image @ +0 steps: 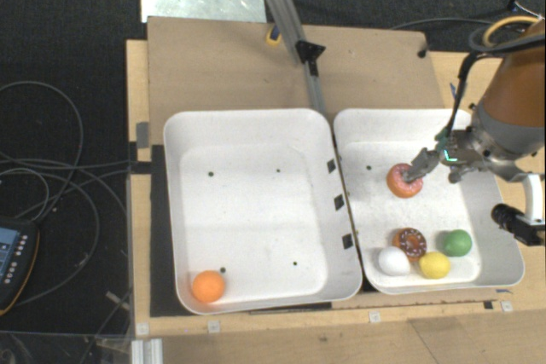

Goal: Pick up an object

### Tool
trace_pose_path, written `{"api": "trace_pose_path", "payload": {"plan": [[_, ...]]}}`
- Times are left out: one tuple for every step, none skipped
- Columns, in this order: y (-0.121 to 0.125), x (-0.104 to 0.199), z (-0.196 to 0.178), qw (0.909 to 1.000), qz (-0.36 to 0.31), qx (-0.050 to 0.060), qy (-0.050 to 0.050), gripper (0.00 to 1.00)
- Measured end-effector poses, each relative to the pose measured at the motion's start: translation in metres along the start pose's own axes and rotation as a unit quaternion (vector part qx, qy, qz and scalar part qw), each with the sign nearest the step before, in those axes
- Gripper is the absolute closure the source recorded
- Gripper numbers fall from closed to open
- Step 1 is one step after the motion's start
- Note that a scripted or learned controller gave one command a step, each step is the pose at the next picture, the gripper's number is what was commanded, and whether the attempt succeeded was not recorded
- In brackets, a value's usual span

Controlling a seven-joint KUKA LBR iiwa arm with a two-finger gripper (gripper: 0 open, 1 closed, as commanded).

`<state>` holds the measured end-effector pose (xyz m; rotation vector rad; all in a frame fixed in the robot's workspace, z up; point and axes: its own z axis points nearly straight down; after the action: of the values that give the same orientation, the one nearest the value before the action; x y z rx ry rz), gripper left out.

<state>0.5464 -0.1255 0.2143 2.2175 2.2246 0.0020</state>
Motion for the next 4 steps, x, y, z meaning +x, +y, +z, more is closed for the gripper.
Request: {"api": "trace_pose_path", "payload": {"plan": [[0.000, -0.007, 0.060, 1.0000, 0.002, 0.003, 0.000, 0.00], [-0.004, -0.015, 0.119, 1.0000, 0.002, 0.003, 0.000, 0.00], [-0.003, -0.015, 0.122, 1.0000, 0.002, -0.001, 0.000, 0.00], [-0.001, -0.015, 0.110, 1.0000, 0.001, -0.003, 0.000, 1.00]]}}
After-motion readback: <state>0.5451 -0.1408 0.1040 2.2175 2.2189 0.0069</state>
